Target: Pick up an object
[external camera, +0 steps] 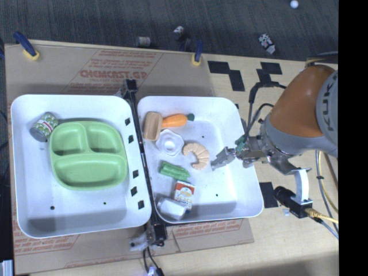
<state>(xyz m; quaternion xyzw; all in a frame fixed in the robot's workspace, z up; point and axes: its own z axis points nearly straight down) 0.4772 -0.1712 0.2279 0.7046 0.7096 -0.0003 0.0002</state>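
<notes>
Gripper [221, 158]: poised just right of the croissant [196, 154] in the right bin [248, 203]; whether released or clenched, cannot tell. Croissant lies unheld, beside the white cup [170, 142]. Advice: straddle its narrow width, descend squarely, avoiding the cup.

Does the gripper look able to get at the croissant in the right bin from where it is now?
Probably yes. The gripper sits just right of the tan curved croissant, with bare white bin floor between them. The white cup lies on the croissant's far side.
</notes>
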